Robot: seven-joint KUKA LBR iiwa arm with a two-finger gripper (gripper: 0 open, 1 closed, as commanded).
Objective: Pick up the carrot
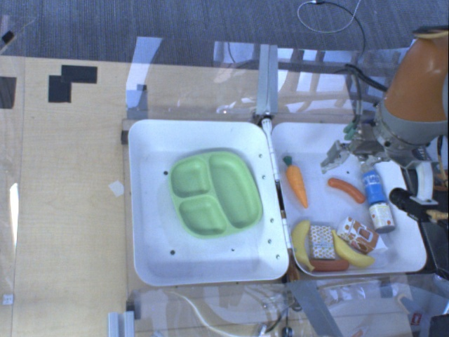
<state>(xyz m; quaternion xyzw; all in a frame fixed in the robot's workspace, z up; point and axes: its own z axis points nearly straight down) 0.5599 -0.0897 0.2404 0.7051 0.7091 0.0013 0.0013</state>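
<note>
Carrot [296,183] lies in right bin [317,133], beside end effector [342,153].

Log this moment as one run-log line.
task: pick up carrot | carrot: lying in right bin, near left wall, ungrasped | gripper: above bin, right of carrot, apart

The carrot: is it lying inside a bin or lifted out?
Lying inside: the carrot rests flat on the right bin's floor, apart from the pincer.
</note>
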